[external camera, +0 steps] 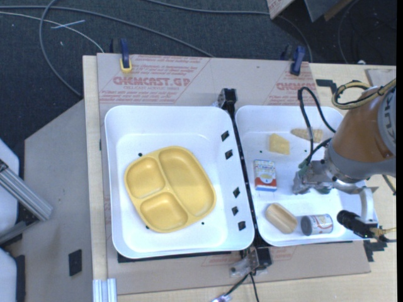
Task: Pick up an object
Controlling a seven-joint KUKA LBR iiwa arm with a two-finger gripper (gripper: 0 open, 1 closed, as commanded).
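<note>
The can lies nearest the camera, on its side at about 5 o'clock in the right bin. Just beside it at its 9 o'clock lies a tan roll. A small carton with a red lower half lies at the roll's 11 o'clock, near the bin's left wall. A pale yellow wedge sits at the carton's 1 o'clock, and a yellowish strip lies at 12 o'clock in the bin, partly behind a black cable.

The gripper hangs low over the middle of the right bin, at 3 o'clock from the carton and 12 o'clock from the can. The arm hides its tips, so I cannot tell whether it is released or clenched; nothing shows in its grasp.

Any of these could be the pick. The can is likely stiff, smooth and prone to roll; a hold across its round body at mid-length looks safest. The roll looks soft and light and probably dents if squeezed. The carton is likely light with flat sides, best taken across its narrow width.

The left bin holds one yellow tray with three compartments, lying flat near its centre.
</note>
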